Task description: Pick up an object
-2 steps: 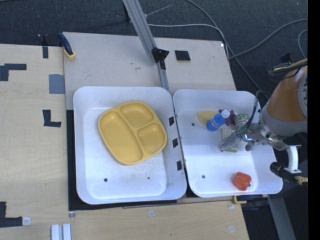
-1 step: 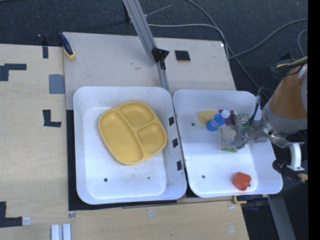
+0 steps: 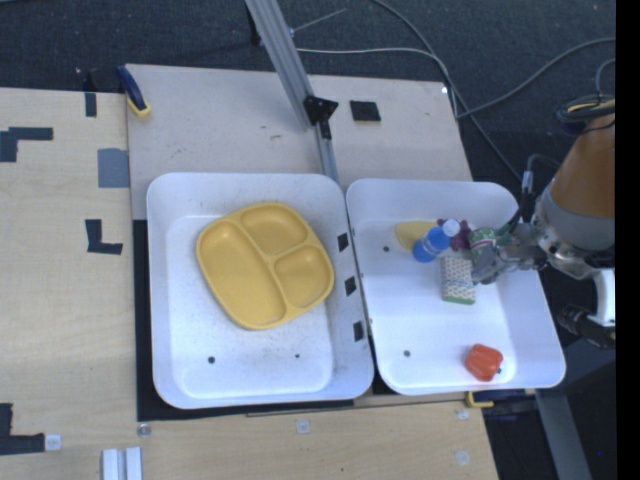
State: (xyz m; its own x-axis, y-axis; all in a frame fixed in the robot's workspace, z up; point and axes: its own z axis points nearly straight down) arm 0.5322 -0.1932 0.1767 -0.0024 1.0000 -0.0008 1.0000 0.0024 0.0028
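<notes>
The gripper (image 3: pixel 487 264) sits low in the right bin (image 3: pixel 520 313), right up against a speckled grey block (image 3: pixel 458 280); can't tell how its pincer is set. The block looks light and a bit squishy, so pinching its narrow sides seems easiest. Beside it lie a blue bottle (image 3: pixel 433 243), probably slippery, and a yellow thing (image 3: pixel 410 233).

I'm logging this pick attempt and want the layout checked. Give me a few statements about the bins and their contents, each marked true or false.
1. The yellow divided plate lies in the left bin. True.
2. The orange object sits on the plate. False: it lies in the right bin, near its front corner.
3. The gripper is over the right bin, beside the blue bottle. True.
4. The plate has a single compartment. False: it has three.
</notes>
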